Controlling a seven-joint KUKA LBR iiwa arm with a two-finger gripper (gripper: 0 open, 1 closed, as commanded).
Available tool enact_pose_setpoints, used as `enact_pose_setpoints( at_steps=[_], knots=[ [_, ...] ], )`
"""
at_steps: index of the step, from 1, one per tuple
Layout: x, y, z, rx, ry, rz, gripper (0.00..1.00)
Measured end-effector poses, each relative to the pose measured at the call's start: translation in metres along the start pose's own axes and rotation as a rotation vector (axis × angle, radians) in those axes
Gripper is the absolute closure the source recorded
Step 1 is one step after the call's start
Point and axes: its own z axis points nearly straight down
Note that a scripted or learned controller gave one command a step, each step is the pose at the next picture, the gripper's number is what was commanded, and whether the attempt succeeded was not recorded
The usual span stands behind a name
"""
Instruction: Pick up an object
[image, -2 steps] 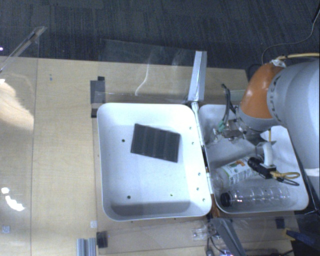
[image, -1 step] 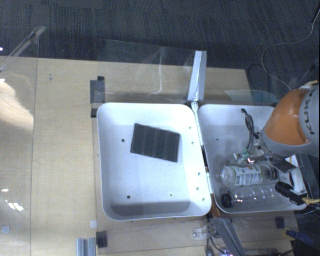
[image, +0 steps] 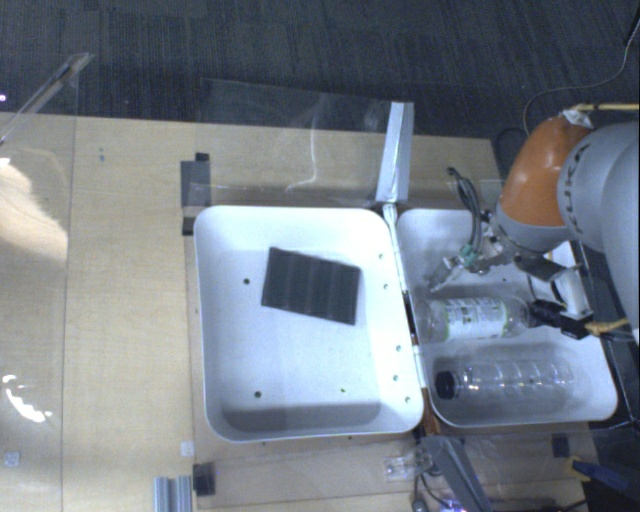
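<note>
My gripper (image: 458, 266) hangs low in the right bin (image: 432, 228), near its back left part. It is just above and behind a clear bottle with a pale label (image: 475, 318) that lies on its side. A second clear bottle with a black cap (image: 505, 380) lies along the front of the same bin. In the left bin (image: 300, 216) a flat black ribbed pad (image: 311, 285) rests toward the back. I see nothing held in the gripper.
The grey arm with its orange band (image: 540, 180) enters from the right over the right bin's back corner. A metal post (image: 395, 150) stands behind the divide between the bins. Cables and clamps (image: 440, 470) sit at the bench's front.
</note>
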Motion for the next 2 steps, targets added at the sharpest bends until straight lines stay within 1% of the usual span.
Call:
enact_pose_setpoints(
  at_steps=[1, 2],
  knots=[
    [0.037, -0.049, -0.002, -0.001, 0.000, -0.101, 0.00],
    [0.023, -0.007, 0.000, 0.001, 0.000, 0.220, 0.00]
  ],
)
